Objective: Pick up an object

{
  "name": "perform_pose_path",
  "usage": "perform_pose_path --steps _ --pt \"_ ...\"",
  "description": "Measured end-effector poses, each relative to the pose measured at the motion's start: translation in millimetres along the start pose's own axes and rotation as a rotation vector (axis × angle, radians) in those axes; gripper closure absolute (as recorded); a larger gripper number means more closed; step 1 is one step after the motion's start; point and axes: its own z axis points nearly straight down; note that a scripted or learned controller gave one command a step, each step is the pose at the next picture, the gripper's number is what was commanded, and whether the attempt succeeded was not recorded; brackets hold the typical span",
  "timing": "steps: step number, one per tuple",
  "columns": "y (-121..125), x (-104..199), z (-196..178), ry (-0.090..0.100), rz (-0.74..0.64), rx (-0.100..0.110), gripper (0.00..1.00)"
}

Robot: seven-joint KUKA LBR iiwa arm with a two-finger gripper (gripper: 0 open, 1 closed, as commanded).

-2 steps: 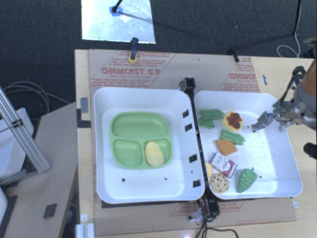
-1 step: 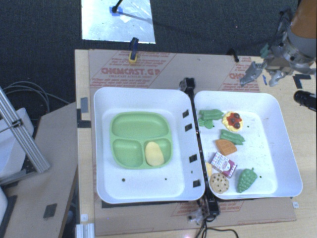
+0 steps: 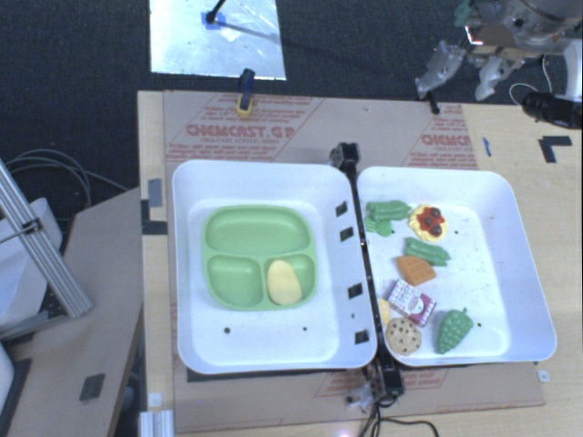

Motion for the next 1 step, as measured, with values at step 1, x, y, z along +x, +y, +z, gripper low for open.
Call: perform_pose_path --steps 1 --pt "-0.4 87.7 -46.5 0.001 0.002 0.009 0.00"
